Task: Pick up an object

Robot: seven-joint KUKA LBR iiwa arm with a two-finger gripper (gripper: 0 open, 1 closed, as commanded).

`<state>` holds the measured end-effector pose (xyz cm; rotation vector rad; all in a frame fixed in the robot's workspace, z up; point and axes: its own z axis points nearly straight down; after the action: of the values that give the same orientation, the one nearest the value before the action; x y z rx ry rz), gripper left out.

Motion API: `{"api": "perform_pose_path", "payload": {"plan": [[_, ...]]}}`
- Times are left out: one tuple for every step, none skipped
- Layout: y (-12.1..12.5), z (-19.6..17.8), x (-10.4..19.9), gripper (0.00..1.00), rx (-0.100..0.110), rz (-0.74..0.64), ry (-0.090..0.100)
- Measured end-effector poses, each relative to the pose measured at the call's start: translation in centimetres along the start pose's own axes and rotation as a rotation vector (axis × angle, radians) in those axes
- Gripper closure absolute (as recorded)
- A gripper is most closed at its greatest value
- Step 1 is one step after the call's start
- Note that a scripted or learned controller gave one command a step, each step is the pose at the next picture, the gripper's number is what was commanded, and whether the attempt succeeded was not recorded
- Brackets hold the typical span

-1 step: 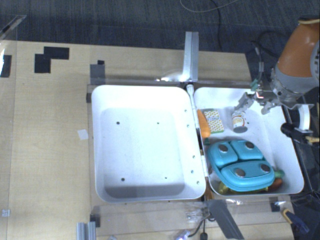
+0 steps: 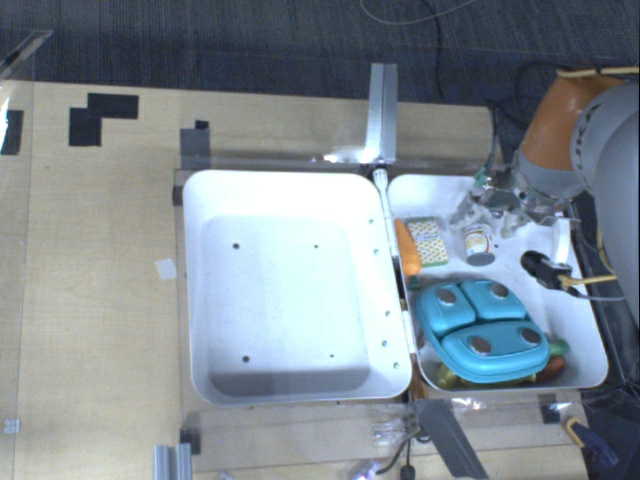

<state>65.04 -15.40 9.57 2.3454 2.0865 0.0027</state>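
Observation:
My gripper point(image 2: 479, 242) hangs over the back half of the right bin point(image 2: 590, 340), just right of a small green-dotted pad point(image 2: 428, 241). An orange strip point(image 2: 406, 248) lies along the bin's left wall beside that pad. Two light blue moulded plastic pieces point(image 2: 480, 326) with round dimples fill the front of the bin, one overlapping the other. Bits of yellow point(image 2: 446, 374), green and red-brown things peek out from under their front edge. The gripper sits just behind the blue pieces and I see nothing held in it.
The left bin point(image 2: 200, 268) is a plain white tray beside the right one, split from it by a metal rail point(image 2: 383, 118). The grey arm with its orange band point(image 2: 556, 118) comes in from the right over the bin's back corner.

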Motion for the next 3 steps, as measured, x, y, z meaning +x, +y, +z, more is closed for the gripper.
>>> {"api": "perform_pose_path", "payload": {"plan": [[-3.9, 0.8, -1.6, 0.00, -0.005, 0.263, 0.002], [-3.6, -0.5, -1.5, 1.00, -0.012, 0.258, 0.003], [-1.3, -7.0, -3.5, 1.00, -0.002, 0.433, 0.000]]}}
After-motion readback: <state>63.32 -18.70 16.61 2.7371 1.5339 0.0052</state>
